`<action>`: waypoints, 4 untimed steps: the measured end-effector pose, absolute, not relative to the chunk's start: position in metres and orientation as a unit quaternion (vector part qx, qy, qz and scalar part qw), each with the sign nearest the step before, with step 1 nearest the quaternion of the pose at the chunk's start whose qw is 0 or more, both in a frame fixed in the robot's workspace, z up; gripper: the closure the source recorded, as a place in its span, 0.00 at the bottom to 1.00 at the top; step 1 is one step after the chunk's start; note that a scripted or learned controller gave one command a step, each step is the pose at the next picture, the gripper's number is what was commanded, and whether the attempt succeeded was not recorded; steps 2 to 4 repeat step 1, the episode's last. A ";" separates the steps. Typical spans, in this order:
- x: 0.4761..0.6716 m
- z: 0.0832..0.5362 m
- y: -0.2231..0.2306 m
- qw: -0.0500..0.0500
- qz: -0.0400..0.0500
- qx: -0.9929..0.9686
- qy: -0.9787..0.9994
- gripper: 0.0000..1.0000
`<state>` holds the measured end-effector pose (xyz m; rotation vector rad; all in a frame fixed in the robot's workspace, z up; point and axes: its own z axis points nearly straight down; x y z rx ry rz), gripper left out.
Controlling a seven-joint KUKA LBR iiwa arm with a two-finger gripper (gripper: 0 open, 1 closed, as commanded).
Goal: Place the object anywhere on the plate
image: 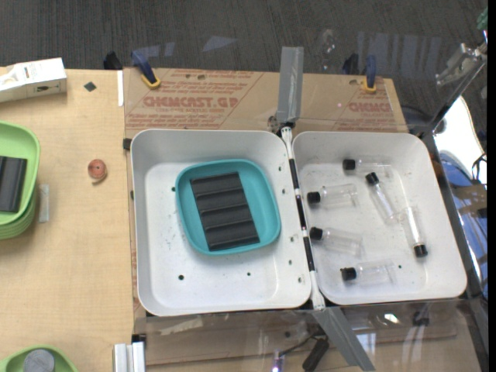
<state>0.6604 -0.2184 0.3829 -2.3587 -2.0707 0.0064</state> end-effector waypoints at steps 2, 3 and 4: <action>0.661 0.435 -0.219 0.001 0.002 -0.683 -0.731 0.00; 0.661 0.435 -0.219 0.001 0.002 -0.683 -0.731 0.00; 0.661 0.435 -0.219 0.001 0.002 -0.683 -0.731 0.00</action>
